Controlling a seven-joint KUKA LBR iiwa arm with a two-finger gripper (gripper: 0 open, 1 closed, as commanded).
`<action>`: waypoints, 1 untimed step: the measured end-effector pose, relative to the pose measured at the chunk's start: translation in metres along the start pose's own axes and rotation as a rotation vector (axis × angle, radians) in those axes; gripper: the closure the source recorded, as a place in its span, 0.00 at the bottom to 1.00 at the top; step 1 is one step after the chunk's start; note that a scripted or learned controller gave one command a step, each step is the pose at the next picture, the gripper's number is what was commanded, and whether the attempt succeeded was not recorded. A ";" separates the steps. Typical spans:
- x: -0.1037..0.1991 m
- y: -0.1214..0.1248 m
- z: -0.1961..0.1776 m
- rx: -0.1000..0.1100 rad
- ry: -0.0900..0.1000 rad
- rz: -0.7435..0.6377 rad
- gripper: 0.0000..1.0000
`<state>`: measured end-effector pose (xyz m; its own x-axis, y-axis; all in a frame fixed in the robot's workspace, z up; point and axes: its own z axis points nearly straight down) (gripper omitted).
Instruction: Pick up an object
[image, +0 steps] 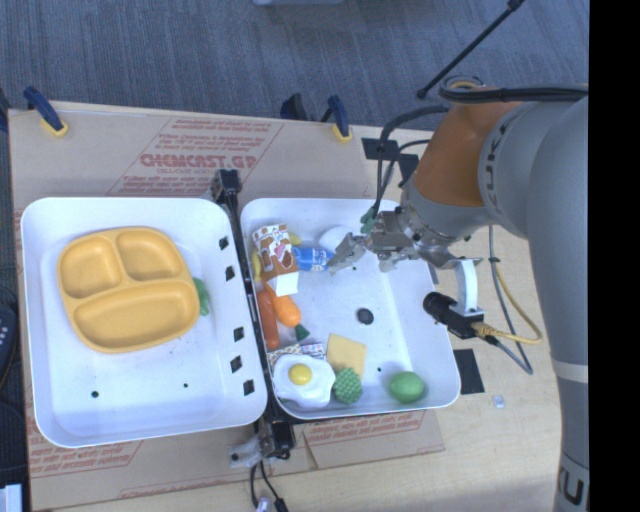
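From the fixed camera above the worktop, the grey arm comes in from the right, its orange band up top, wrist bent down over the right bin. The jaws point leftward, low over the bin's upper part. They stand a little apart, and nothing sits between them.

Just ahead of the jaws, to their left, lies a small blue packet, close to the tips; whether it touches them I cannot tell. Beyond that is a brown-and-white carton against the bin's left wall. Below the jaws are a carrot, a cheese wedge, a fried egg and a lime. Well apart, in the left bin, rests a yellow divided plate.
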<state>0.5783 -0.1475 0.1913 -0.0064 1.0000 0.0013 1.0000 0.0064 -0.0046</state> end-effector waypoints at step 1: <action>0.035 0.051 0.086 -0.011 -0.009 -0.170 0.00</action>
<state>0.6287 -0.1116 0.1051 -0.1756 0.9844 -0.0082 0.9844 0.1757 0.0062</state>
